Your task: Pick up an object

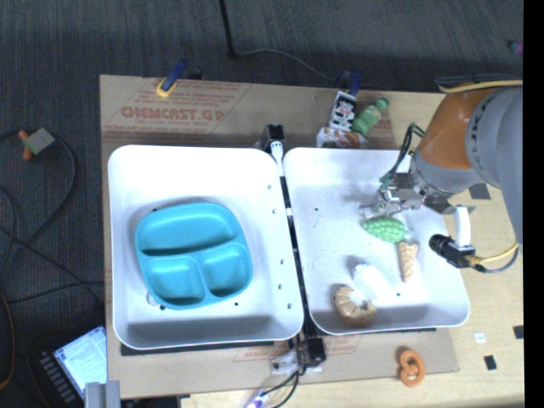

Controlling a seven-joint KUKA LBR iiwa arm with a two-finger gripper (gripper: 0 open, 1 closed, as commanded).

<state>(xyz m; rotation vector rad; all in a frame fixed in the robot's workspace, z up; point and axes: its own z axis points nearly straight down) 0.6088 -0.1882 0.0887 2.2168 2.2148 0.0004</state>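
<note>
The right bin (pixel 323 185) holds a bumpy green object (pixel 384 227), an ice-cream-cone toy (pixel 408 259), a white object (pixel 372 280) and a tan pastry-like toy (pixel 351 303). My gripper (pixel 393 199) hangs over the right bin's right half, its metal fingers pointing down just above the green object. Nothing shows between the fingers. The grey arm with its orange band (pixel 450 134) comes in from the right.
The left bin (pixel 153 164) holds a blue divided tray (pixel 194 254). A green bottle (pixel 369 117) and a small packet (pixel 340 119) lie on the bench behind the right bin. An orange ring (pixel 411 365) lies in front of it.
</note>
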